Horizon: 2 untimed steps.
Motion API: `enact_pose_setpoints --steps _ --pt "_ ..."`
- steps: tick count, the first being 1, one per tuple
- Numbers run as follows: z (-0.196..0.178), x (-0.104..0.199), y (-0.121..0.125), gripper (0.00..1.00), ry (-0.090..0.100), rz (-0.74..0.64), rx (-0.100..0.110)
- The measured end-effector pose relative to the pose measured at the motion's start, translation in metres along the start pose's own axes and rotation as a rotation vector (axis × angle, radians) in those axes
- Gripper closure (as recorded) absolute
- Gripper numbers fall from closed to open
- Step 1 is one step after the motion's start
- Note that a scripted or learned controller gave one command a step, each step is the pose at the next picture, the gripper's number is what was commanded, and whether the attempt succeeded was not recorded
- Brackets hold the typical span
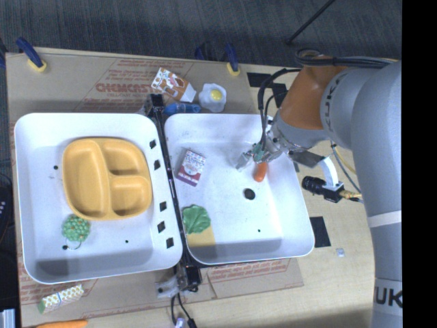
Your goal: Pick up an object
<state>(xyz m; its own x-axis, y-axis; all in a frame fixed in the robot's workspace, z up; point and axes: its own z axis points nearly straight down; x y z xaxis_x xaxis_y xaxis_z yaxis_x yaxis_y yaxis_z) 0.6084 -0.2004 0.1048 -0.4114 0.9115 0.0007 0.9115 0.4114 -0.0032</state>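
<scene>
Gripper (251,157) is low in the right bin (290,224), close to its right wall. Can't tell from this angle what state it's in; the wrist blocks most of it.

Closest target is the carrot (260,172), a small orange piece just below the gripper, touching or nearly so. It looks to be lying on the bin floor rather than lifted, so I wouldn't call it grasped.

Other things, relative to the gripper:
- black dot (249,195) a bit further below, past the carrot. Could be a small object or a mark on the bin, too small to tell.
- packet (191,167), red and white, to its left, mid-bin.
- leaf (196,219), green, on a yellow square, lower left by the divider.
- far left, in the other bin: yellow tray (106,178) and a green lump (76,228) below it.
- up-left, outside the bins: carton (167,84) and a yellow and white ball (213,96).

Risks as I see them:
- Carrot is small and round, so off-centre contact would probably roll or squirt it away instead of trapping it.
- It sits off the gripper's centreline, so closing where it is now likely closes on air or just clips the end.
- Bin wall is close on the right. A carrot nudged that way ends up against the wall, a harder pick.
- Cables hang off the wrist just beside the rim; a snag is possible on lift.
</scene>
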Motion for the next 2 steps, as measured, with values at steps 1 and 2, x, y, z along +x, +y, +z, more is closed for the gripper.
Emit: enact_pose_setpoints --steps 1,2 --pt "-0.092 0.067 0.009 1.00 -0.001 -0.038 -0.004" --pt "-0.144 0.136 -0.012 1.00 0.001 -0.032 -0.001"
